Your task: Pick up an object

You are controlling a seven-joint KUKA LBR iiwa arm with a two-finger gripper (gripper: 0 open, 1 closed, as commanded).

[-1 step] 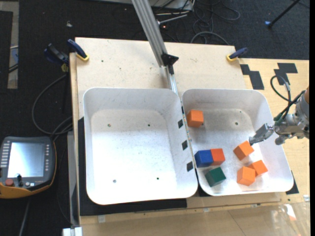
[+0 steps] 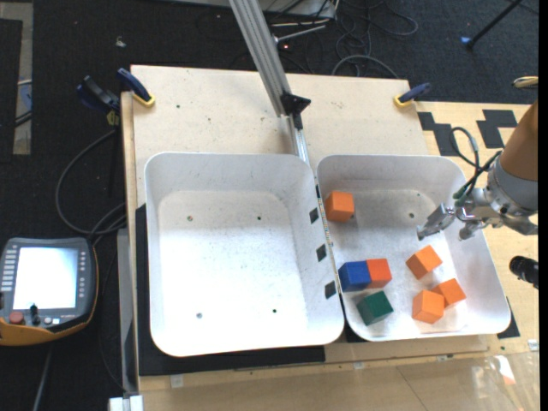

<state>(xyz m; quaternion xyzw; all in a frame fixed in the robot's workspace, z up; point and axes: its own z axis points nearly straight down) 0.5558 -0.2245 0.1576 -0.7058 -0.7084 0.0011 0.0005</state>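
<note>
Over the right bin (image 2: 479,191), the arm comes in from the right edge, and its gripper (image 2: 441,221) hangs above the bin's right-hand part, pointing left toward the bin's middle. Nothing sits between the fingers, but whether they are spread or closed I cannot tell from this angle. Everything loose lies in that right bin. An orange block (image 2: 341,205) sits alone near the bin's left wall, toward the far side. Nearer the front, also by the left wall, a blue block (image 2: 354,275) and a small orange block (image 2: 378,271) stand touching side by side, and a dark green block (image 2: 374,306) lies just in front of them. Just below the gripper, as seen from above, is another orange block (image 2: 424,261), turned at an angle, apart from the fingers. Closer to the bin's front right corner, two more orange blocks lie touching each other, one larger (image 2: 428,306) and one smaller (image 2: 452,292). The left bin (image 2: 163,229) stands directly against the right bin's left side, with a row of small dark tags along the seam between them. Both bins rest on the pale bench (image 2: 214,110), which has blue and yellow clamps at its far corners. A slanted metal pole (image 2: 261,45) rises from behind the seam of the bins. Well to the left of the left bin, off the bench, a handheld control pad (image 2: 47,291) with a lit screen lies on the dark floor.
</note>
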